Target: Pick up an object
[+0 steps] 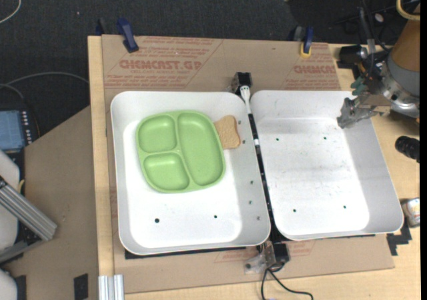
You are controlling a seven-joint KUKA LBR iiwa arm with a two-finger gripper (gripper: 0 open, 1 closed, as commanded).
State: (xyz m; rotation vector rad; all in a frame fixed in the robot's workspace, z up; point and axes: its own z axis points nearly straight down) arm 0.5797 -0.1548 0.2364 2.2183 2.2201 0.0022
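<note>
Green divided plate (180,152) flat in left bin (133,225), tan sponge-like piece (229,132) touching plate's right edge; gripper (349,115) well right of plate, pincer state unclear, probably pre-approach.

Two white bins on the bench, the arm at the right side.
In the left bin (133,219) lies a green divided plate (180,152), with a tan bread-like piece (228,132) touching its right edge. The gripper (351,111) is above the far right corner of the right bin (320,219).
</note>
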